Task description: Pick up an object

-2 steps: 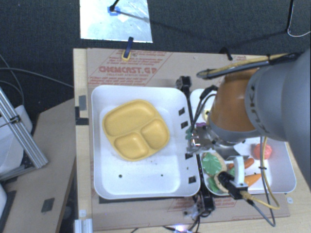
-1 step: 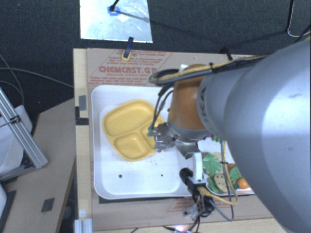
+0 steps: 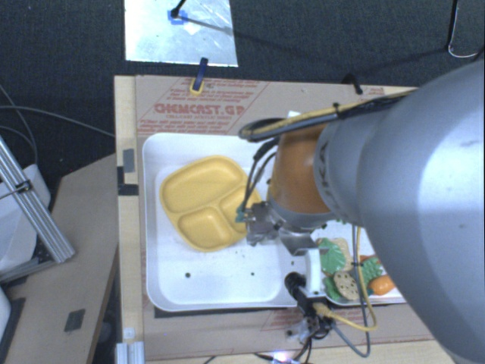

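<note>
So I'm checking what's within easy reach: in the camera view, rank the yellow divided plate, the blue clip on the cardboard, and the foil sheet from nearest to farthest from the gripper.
1. Yellow divided plate, in the left bin, just left of the gripper.
2. Blue clip, on the cardboard's top edge, beyond the bin.
3. Foil sheet, farthest, at the top of the view.

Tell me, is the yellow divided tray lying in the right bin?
No, the yellow divided tray lies in the left bin, while the right bin holds small colourful items.
</note>
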`<action>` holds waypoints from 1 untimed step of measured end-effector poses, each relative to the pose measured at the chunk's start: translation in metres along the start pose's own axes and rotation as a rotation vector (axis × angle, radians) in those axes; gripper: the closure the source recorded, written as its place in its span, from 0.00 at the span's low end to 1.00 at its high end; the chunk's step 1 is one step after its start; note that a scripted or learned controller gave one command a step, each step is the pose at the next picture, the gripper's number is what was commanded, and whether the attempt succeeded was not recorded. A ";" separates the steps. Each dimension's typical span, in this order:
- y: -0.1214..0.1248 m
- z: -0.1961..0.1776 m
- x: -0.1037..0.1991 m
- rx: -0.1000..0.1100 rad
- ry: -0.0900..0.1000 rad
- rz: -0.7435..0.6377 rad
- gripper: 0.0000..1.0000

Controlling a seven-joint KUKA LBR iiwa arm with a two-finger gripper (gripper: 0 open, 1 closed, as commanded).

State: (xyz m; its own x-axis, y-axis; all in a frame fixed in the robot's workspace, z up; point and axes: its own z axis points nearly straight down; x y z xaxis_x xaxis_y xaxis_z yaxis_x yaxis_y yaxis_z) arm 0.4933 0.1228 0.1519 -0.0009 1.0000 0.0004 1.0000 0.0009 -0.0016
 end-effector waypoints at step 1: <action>0.109 0.069 0.015 0.006 -0.004 -0.007 1.00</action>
State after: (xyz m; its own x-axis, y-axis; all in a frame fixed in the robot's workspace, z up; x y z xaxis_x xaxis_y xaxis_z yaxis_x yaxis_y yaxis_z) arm 0.6026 0.1377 0.0827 -0.0081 1.0000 -0.0035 0.9999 0.0080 -0.0072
